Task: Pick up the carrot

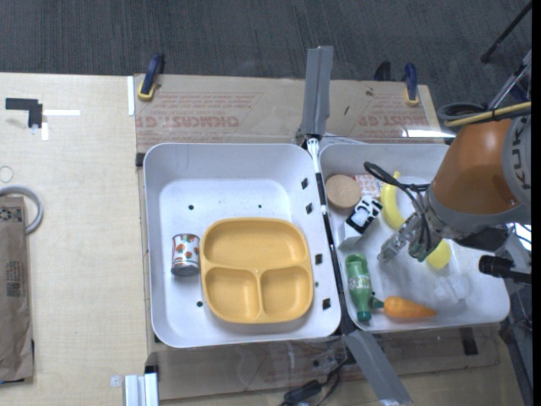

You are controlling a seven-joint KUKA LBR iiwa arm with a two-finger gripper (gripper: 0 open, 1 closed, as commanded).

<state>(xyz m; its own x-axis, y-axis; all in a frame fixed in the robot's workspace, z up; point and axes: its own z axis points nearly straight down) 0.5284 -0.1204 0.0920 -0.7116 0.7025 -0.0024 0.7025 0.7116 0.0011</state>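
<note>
Your gripper (404, 245) hangs empty, fingers slightly parted, above the carrot (408, 309); next, descend onto it.

Robot lab, bench (68, 227) with two white bins (161, 252) side by side, clamps (151, 76) pinning cardboard (228, 112) behind the bins, grey carpet (254, 15) beyond, cables (308, 389) below the bins

Yellow divided plate (256, 271) and small can (185, 254) in left bin (169, 172), green bottle (358, 286), banana (392, 205) in right bin (482, 311)
</note>
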